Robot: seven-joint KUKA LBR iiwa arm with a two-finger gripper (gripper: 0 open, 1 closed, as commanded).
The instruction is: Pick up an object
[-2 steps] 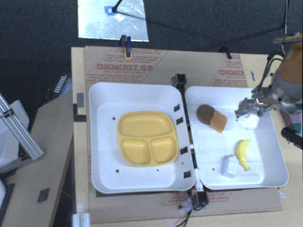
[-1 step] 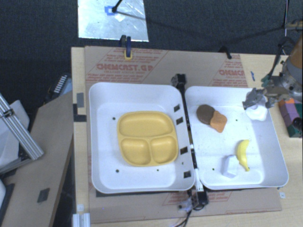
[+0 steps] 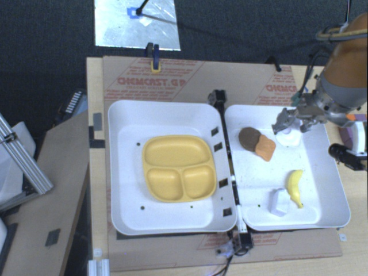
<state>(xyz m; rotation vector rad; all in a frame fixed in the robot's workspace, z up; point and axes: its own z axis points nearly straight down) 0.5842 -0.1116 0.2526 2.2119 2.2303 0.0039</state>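
- Camera view: the gripper (image 3: 293, 123) is seen over the right bin (image 3: 322, 211), above a white object (image 3: 288, 137)
- Whether the claw is apart or together cannot be told
- A banana (image 3: 295, 187) is seen lying nearer the front

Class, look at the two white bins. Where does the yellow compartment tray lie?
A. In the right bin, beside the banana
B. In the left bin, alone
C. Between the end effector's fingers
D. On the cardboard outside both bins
B. The yellow compartment tray lies flat in the left bin, while the banana lies in the right bin.
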